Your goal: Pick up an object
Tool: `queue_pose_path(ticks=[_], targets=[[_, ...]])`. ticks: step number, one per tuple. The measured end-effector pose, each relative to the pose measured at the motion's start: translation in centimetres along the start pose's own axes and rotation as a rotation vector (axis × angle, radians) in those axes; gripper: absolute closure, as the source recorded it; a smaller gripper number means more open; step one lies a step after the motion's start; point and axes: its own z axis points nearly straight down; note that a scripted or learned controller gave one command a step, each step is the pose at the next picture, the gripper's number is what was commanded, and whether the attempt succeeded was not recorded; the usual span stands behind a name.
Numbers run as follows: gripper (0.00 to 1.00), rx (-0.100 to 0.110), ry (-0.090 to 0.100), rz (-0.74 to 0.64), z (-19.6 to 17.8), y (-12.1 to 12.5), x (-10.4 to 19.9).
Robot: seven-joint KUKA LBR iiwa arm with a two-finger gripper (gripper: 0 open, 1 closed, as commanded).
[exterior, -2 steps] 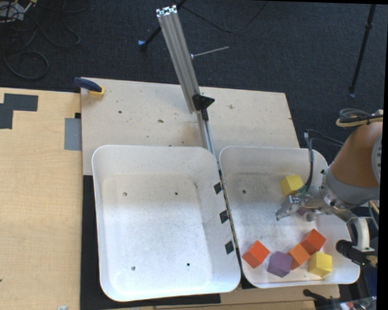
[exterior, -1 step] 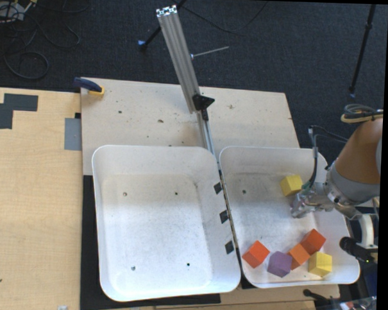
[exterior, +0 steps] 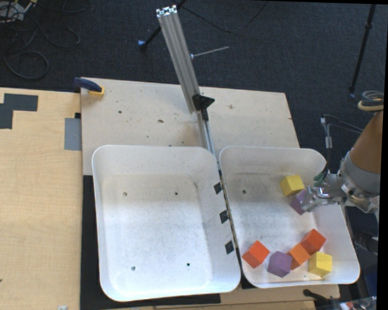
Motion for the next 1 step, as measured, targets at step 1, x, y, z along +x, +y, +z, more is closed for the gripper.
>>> queue_pose_path(ticks=[1], targets=[[1.0,0.0,0.0,-0.01,-4.32,0.1,-0.11]])
